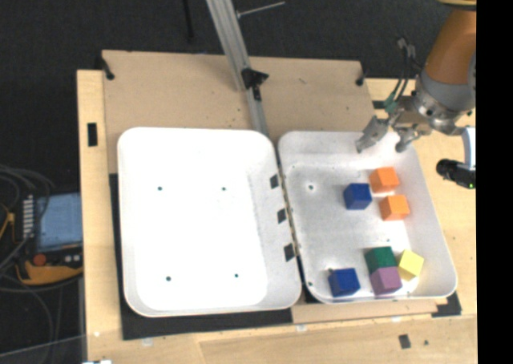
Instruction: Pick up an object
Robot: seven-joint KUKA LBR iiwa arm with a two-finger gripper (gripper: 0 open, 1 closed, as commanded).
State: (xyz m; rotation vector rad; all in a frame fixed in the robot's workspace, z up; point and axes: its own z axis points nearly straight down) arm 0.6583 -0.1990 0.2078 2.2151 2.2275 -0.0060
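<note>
Where labels or writing might be sought — none legible on blocks, bins or arm.

Arm [450, 42]: grey, orange band above the wrist, entering at upper right of the frame, slanted down and leftward. Gripper [386, 140]: two fingers spread apart, nothing between them, tips over the upper edge of the right bin [321, 163], above the blocks and apart from all of them.

Right bin, contents:
- upper orange block [385, 179], right of centre, nearest the gripper.
- lower orange block [394, 207], just below the first.
- upper blue block [357, 196], just left of the two orange ones.
- lower blue block [344, 282], near the bottom edge.
- green block [379, 257], purple block [385, 280], yellow block [410, 264] — clustered at lower right, touching or nearly so.

Left bin [200, 218]: white, shallow, centre-left of the frame, beside the right bin.
</note>
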